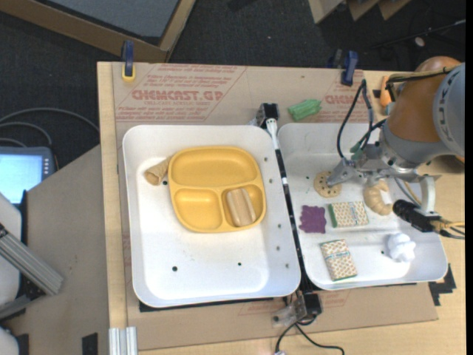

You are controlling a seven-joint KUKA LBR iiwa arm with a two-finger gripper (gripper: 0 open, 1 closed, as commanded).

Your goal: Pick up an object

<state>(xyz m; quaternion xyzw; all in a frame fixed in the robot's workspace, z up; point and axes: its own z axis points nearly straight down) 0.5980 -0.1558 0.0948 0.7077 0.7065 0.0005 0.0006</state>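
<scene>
My gripper [349, 171] hangs low over the right bin [421, 272], reaching in from the right below the grey wrist. Just left of its tip lies a round tan cookie [325, 184]. Right below it sits a pale croissant-shaped piece [378, 197]. Further down in the same bin lie a purple piece [313, 218], two patterned square packets [348, 214] [338, 259], and a white crumpled item [400, 248]. Nothing shows in the gripper's hold.
The left bin [199, 279] holds a yellow divided plate [216, 170] with a bread roll [239, 205] in its lower right compartment and a tan piece [155, 172] at its left rim. A green object [304, 109] lies on the bench behind the bins. Cables run along the arm.
</scene>
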